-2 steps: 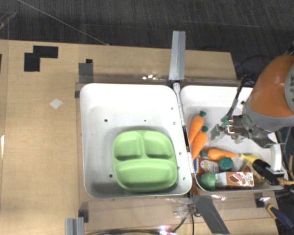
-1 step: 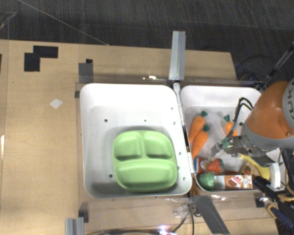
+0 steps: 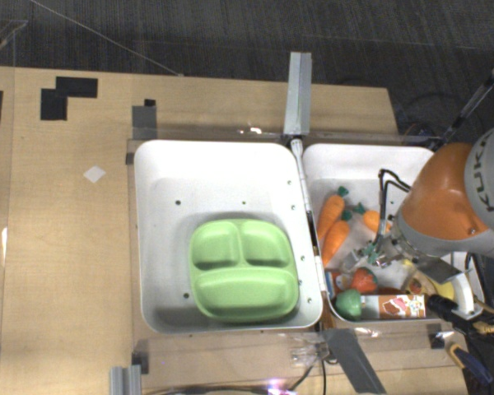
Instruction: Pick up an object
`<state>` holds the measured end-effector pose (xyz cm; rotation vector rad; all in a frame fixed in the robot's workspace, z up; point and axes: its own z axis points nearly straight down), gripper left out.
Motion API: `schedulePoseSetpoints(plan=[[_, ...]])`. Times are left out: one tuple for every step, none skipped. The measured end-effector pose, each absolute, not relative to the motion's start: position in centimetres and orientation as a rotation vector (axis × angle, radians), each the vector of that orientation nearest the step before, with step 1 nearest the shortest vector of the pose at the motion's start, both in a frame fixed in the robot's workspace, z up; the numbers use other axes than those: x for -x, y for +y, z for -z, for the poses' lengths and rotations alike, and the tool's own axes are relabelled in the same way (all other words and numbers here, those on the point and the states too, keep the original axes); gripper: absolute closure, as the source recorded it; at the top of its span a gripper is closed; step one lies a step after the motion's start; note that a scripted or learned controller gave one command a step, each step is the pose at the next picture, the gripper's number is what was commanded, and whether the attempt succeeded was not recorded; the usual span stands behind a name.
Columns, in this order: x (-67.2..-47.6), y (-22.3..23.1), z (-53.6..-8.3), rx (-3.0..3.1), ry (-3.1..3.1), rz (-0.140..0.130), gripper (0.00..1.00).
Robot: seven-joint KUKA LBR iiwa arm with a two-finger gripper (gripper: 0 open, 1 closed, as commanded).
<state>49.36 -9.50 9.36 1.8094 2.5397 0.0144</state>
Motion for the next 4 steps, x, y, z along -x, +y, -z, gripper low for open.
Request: schedulePoseSetpoints(plan=[[-49.6,-9.1,-10.5,-1.809,2.545,-0.027,1.0],[-50.5,-3.6,-18.5,-1.919,2.482,-0.006,1.0],[-50.7,-3.5,-19.7,-1.908,2.485,-0.011,1.0],[-48.8,2.5,-31.1,-2.096,2.334,-0.008,1.0]])
